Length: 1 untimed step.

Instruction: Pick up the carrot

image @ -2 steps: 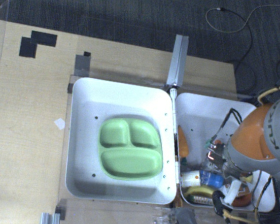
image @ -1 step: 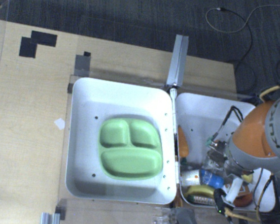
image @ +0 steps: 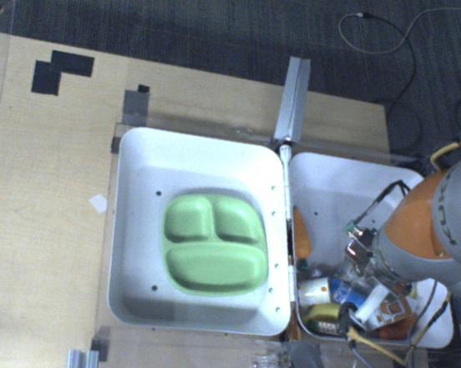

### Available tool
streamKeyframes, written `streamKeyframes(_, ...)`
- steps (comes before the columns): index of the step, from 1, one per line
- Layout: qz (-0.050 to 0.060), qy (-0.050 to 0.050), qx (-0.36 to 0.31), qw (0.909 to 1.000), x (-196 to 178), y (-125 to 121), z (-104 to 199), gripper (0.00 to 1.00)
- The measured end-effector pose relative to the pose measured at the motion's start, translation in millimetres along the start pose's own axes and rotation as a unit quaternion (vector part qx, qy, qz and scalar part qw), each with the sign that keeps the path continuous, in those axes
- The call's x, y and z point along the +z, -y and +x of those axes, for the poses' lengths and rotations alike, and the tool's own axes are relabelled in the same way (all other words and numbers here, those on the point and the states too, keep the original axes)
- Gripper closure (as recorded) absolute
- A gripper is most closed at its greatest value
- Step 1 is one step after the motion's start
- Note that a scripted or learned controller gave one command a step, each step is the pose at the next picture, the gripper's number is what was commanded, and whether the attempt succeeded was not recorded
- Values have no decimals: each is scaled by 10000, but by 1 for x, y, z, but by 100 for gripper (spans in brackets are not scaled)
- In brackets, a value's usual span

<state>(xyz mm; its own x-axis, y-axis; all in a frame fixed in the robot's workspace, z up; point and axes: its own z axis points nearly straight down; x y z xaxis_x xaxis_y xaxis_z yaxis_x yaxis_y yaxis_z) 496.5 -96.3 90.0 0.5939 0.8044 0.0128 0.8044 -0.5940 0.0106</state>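
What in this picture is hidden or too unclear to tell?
- Gripper: the arm's wrist covers it in the camera view, so its grasp is unreadable.
- Carrot: partly hidden against the right bin wall.
- Pile of items: too small and overlapped to identify.

Arm (image: 455, 208): cut off by the right edge; upper links out of frame.
Gripper (image: 358, 282): fingers masked by wrist and cables; state cannot be told.
Carrot (image: 299, 234): lies against the divider; lower end hidden behind clutter.
Clutter (image: 349, 304): overlapping items, individually unidentifiable.
Right bin (image: 332, 180): far right portion covered by the arm.
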Motion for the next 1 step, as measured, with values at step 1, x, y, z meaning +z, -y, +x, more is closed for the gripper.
streamKeyframes(1,-29,-8,1429,9897,0,1,-1,100)
